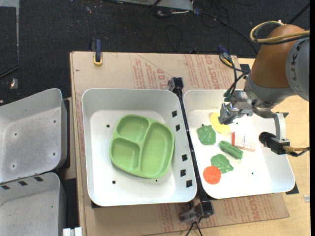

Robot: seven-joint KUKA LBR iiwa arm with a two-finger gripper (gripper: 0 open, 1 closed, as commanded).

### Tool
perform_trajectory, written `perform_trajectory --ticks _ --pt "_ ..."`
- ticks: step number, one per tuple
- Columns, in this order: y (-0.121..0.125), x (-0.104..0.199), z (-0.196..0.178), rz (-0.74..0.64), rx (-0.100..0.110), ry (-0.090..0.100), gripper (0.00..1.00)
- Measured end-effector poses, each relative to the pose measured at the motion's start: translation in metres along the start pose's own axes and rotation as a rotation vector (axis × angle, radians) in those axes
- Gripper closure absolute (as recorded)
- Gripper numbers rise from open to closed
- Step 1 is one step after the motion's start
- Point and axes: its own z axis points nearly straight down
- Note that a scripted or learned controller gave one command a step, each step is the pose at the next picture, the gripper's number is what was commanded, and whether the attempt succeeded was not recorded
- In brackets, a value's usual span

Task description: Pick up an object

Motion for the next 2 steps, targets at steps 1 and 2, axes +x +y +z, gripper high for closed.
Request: perform_trajectory --ticks 1,2 --pt "0.001 0.048 0.0 -0.005 0.005 0.002 1.0" --pt "-0.014 0.092 -0.006 -0.005 0.007 0.003 1.0"
